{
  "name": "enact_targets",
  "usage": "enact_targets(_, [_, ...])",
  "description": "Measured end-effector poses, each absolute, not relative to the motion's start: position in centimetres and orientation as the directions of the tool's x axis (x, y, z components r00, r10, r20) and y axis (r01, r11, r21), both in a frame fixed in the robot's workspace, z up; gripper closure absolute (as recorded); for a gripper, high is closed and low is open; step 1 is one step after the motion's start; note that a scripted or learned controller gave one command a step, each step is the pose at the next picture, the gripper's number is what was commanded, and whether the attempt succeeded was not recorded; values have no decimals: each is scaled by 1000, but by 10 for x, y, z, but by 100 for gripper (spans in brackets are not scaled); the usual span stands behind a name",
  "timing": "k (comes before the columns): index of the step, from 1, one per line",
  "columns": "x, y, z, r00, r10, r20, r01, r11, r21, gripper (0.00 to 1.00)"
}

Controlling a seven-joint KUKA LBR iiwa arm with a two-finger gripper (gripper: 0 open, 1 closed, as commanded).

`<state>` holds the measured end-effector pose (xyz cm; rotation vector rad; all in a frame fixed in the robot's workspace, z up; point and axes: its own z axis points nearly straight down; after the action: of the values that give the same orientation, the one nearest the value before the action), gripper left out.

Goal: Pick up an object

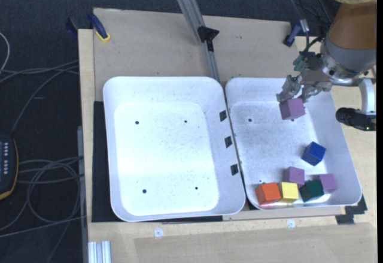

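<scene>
Two white bins sit side by side on a wooden bench (155, 34). Above the right bin (263, 136), the gripper (294, 95) is closed on a purple cube (292, 108), lifted clear of the blocks (293, 187) clustered in the near corner.

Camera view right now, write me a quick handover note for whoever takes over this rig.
Gripper: shut on the purple cube-shaped block, held over the upper part of the right white bin.
In that bin: blue cube on its own; along the near edge, orange cube, yellow cube, dark green cube and two more purple cubes.
Left white bin: beside the right one.
Done: one block is between the fingers and appears lifted.
Left: confirm the grip is secure.
</scene>
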<state>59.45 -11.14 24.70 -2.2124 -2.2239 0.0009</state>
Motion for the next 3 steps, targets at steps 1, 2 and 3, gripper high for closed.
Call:
enact_targets(1, [586, -64, 254, -6, 1000, 3, 1000, 6, -3, 100])
enact_targets(2, [584, -7, 256, -7, 1000, 3, 1000, 7, -2, 100])
enact_targets(3, [577, 39, 250, -6, 1000, 3, 1000, 6, -4, 100])
